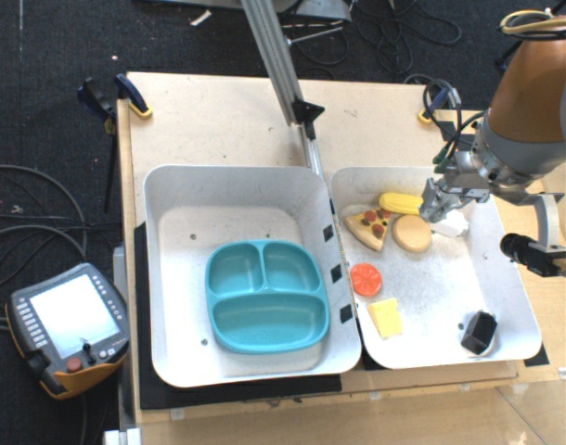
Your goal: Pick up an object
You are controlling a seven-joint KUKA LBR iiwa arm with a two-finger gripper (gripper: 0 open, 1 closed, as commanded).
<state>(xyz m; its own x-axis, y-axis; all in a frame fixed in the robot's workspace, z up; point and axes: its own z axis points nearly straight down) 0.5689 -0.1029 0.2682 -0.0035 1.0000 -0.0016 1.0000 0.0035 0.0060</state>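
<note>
Gripper (438, 204) hangs low at the far side of the right bin (506, 290), and whether it is spread or pressed together I cannot tell, since the wrist covers it from above. Nothing visibly sits in its grasp.

Far to its left, in the left bin (172, 248), lies a teal divided tray (264, 295), well apart from the tool. Nearer, still to its left, a pizza slice toy (368, 227) rests by the bin wall, and nearer the camera from that a red tomato slice (365, 279) and a yellow cheese wedge (386, 318). Just left of the tool tip lie a yellow banana-like piece (399, 202) and a tan round bun (413, 235), the two nearly touching each other and the tool. Directly under the tip a small white object (452, 224) peeks out; what it is I cannot tell. Toward the near right corner sits a black block (479, 332), well apart.

The likeliest candidates seem to be the white object or the bun. The risk is crowding: with banana, bun and white object packed together, a descent could land on an edge and shove one aside, or pinch two at once and drop both on lifting. The bun's rounded top may also slip out.
</note>
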